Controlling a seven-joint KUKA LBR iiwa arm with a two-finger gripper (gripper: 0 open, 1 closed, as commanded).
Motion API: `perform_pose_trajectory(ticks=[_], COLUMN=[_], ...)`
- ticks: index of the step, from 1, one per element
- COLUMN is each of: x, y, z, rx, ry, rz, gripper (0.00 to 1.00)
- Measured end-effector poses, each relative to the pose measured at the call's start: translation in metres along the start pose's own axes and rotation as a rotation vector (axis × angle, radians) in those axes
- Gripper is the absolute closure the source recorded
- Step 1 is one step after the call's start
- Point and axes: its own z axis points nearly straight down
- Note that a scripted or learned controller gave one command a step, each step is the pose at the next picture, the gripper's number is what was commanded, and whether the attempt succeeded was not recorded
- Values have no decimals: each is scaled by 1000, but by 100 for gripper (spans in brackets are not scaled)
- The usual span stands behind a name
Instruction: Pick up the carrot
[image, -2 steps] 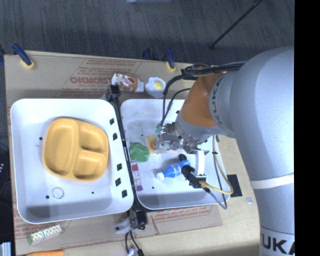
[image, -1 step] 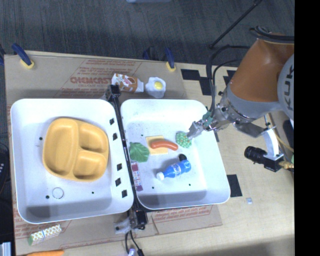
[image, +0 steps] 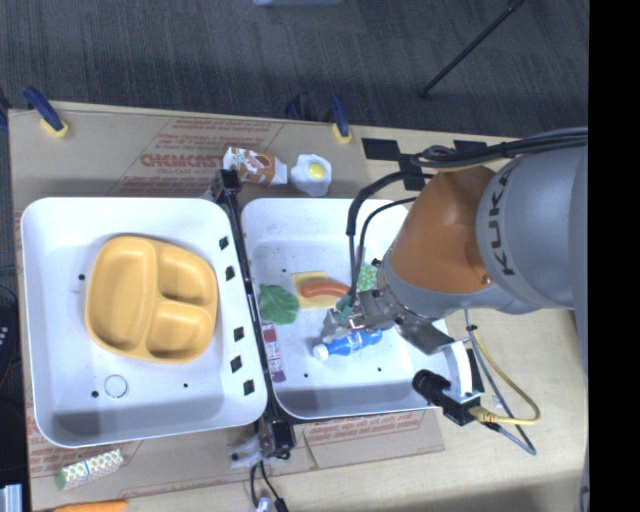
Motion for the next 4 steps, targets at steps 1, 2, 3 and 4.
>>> perform_pose_trajectory(ticks=[1, 2, 3, 4], x=[-47, -46, -26, -29], y=[-7, -7, 49, 99], z=[-78, -78, 23, 74], rx=[-4, -4, -1, -2], ry=[-3, -3, -1, -2], rz=[-138, -138, -204, -222], gripper=[100, 0, 0, 0])
